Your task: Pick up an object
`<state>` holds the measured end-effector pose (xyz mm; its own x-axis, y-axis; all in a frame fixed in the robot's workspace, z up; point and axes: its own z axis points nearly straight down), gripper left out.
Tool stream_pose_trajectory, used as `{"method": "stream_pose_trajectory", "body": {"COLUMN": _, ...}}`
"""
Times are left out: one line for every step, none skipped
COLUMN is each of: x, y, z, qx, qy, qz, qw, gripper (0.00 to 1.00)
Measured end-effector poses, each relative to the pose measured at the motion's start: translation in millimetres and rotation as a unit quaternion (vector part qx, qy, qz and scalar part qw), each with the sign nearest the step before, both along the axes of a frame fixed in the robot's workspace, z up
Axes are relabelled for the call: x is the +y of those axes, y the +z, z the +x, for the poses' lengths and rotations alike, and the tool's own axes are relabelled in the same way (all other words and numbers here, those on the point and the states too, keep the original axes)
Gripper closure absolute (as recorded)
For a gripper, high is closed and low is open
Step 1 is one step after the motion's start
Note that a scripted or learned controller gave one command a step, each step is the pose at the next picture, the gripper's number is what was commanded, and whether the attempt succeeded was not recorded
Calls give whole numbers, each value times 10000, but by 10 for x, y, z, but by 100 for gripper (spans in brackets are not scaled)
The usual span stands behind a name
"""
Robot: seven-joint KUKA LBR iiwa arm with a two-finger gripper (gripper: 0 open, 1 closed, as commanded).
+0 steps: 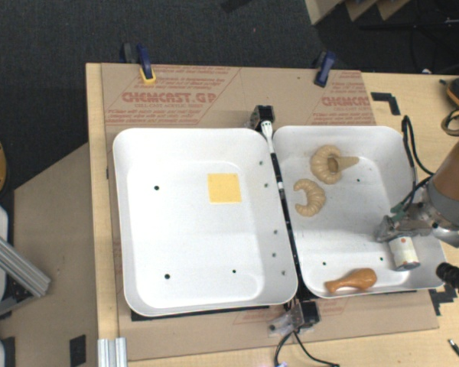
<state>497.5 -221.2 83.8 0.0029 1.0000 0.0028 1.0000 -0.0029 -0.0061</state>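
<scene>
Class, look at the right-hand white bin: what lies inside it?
The right bin holds three toy foods: a cone-shaped pastry, a croissant and a drumstick. The gripper reaches over its right side; anything beneath it is covered.

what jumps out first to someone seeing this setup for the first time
The yellow square slice stands out most, lying alone near the middle of the left bin. In the right bin lie three tan bread-like pieces: a croissant and a cone-shaped pastry toward the top, and an orange-brown drumstick at the bottom edge. The claw sits at that bin's right side, apart from them.
</scene>
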Motion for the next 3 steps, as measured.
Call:
{"method": "stream_pose_trajectory", "body": {"x": 733, "y": 891, "z": 90, "qx": -74, "qy": 52, "qz": -12, "qw": 10000, "gripper": 100}}
{"method": "stream_pose_trajectory", "body": {"x": 1620, "y": 1022, "z": 744, "qx": -72, "qy": 72, "qz": -3, "qw": 9999, "gripper": 100}}
{"method": "stream_pose_trajectory", "body": {"x": 808, "y": 313, "z": 792, "qx": 0, "qy": -19, "qz": -19, "qw": 10000, "gripper": 100}}
